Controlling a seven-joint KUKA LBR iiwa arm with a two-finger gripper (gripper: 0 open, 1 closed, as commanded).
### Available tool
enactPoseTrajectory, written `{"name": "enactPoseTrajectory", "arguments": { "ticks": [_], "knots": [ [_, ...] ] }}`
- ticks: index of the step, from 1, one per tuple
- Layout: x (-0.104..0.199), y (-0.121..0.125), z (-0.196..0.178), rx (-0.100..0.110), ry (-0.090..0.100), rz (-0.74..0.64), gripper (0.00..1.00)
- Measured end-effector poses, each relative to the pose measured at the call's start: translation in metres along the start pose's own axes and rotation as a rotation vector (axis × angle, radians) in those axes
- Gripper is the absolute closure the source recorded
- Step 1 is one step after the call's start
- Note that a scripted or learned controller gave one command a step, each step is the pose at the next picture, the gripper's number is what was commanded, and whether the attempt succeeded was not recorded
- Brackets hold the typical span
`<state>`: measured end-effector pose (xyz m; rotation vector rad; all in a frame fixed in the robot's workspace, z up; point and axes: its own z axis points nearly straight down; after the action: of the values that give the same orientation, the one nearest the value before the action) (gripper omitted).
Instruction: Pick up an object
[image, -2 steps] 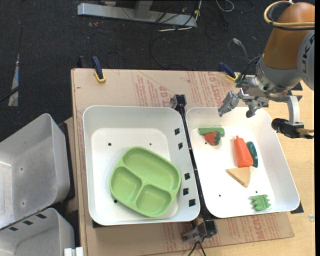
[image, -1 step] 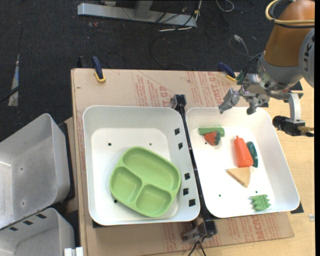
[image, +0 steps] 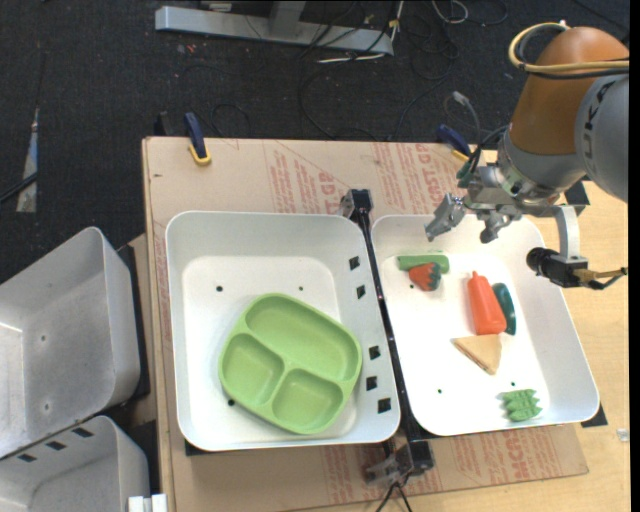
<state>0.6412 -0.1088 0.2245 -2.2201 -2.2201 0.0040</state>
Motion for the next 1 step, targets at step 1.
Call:
{"name": "enactPoseTrajectory", "arguments": {
  "ticks": [1],
  "knots": [
    [0.0105, -0.0005, 0.0511, 0.002, 0.001, -0.003, 0.0]
  ]
}}
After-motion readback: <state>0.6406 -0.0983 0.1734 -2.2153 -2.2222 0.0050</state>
